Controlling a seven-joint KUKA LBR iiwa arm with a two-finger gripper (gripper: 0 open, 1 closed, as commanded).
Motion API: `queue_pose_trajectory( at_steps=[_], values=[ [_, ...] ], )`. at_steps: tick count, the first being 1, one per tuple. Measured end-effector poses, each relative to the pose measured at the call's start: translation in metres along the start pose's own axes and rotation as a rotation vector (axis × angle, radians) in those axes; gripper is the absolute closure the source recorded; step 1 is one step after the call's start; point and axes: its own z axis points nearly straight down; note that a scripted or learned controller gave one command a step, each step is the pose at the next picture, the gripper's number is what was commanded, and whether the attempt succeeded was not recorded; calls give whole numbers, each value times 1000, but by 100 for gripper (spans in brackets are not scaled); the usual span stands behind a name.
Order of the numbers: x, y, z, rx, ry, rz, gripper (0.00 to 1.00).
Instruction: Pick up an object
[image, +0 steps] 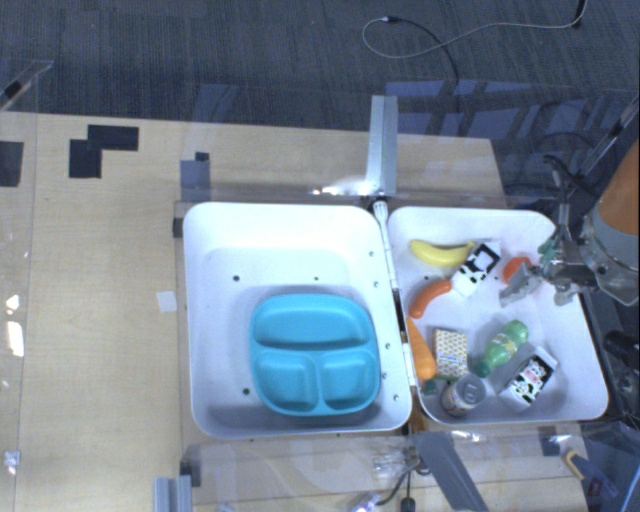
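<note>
The right bin (575, 405) holds a yellow banana (440, 252), a white box with a black pattern (478, 268), an orange-red sausage (432, 295), a small orange piece (515, 267), a carrot (422, 354), a patterned packet (451, 349), a green bottle (502, 344), a can (462, 394) and a black-and-white carton (530, 378). My gripper (542, 289) hangs over the bin's right side, just right of the small orange piece and above the green bottle. It is open, and nothing sits between its fingers.
The left bin (230, 240) holds a blue divided plate (315, 352). A metal post (383, 145) stands at the back, where the two bins meet. A black cable (430, 40) lies on the dark floor beyond the bench.
</note>
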Motion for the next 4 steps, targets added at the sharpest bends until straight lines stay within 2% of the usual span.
queue_pose_trajectory(
  at_steps=[1, 2, 3, 4],
  values=[
    [2, -22, 134, -3, 0, 83, 0],
    [-10, -4, 139, -12, 3, 360, 0],
    [-10, -2, 130, -14, 2, 358, 100],
    [65, 48, 19, -1, -1, 426, 100]
  ],
)
